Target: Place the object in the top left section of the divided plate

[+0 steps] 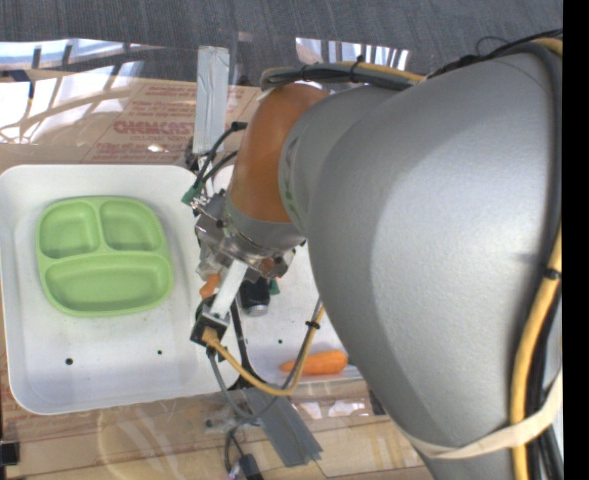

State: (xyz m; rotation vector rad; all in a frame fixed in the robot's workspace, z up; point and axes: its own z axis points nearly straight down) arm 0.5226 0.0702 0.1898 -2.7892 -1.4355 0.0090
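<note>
The green divided plate lies in the left bin, nearer its far edge. An orange carrot rests near the right bin's near edge. The pincer hangs over the seam between bins; its grip cannot be told.

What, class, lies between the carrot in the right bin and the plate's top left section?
The bins' adjoining walls and the gripper above them lie between the carrot and the green divided plate. The top left section holds nothing visible.
</note>
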